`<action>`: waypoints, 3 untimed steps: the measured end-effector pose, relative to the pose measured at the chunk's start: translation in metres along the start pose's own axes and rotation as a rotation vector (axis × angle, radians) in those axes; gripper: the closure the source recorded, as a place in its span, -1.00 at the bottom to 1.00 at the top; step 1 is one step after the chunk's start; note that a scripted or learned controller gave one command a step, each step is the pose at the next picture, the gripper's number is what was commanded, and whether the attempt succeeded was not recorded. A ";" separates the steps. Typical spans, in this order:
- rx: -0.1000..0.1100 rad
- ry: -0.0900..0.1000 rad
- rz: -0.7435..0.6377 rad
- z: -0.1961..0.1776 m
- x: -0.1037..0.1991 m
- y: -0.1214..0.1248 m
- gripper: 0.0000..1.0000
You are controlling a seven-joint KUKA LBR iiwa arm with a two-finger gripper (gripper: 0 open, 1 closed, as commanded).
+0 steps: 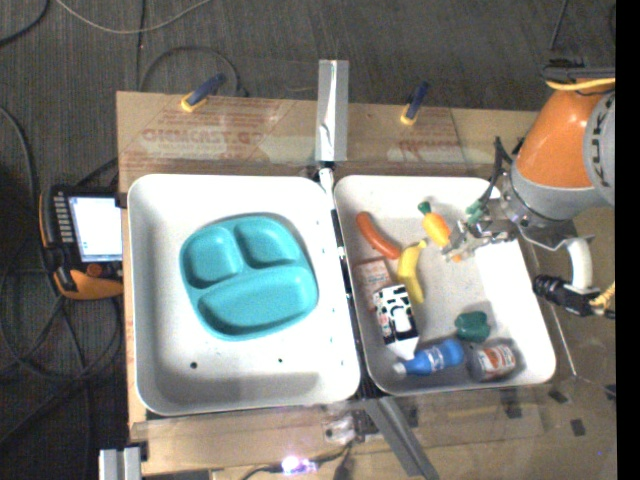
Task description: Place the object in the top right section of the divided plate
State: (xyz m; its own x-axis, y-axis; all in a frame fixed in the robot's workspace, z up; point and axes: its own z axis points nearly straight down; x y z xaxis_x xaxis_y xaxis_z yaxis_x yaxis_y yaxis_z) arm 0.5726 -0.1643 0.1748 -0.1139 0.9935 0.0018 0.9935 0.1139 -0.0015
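A teal divided plate [250,273] lies in the left bin [160,368], its two small sections on the far side and one large section nearer. My gripper [468,236] hangs low over the upper part of the right bin [535,318], just right of an orange carrot with a green top [435,226]. A yellow banana [410,268] lies just left of and below the carrot, and an orange-red sausage [377,235] lies further left. I see nothing clearly held in the gripper.
The right bin also holds a brown sachet [374,273], a black-and-white box [397,313], a blue bottle [432,359], a green lump [472,322] and a tin can [492,359]. A metal post [331,118] stands behind the two bins.
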 end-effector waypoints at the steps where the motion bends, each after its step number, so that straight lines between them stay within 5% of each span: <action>1: 0.001 -0.002 -0.167 -0.007 0.075 0.016 1.00; 2: 0.001 -0.001 -0.573 -0.007 0.176 0.038 1.00; 3: 0.001 0.000 -0.573 -0.007 0.176 0.038 -1.00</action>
State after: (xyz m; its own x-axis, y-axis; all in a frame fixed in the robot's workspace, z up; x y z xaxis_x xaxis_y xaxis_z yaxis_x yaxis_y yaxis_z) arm 0.5902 0.0145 0.1820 -0.6342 0.7732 0.0021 0.7732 0.6342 -0.0009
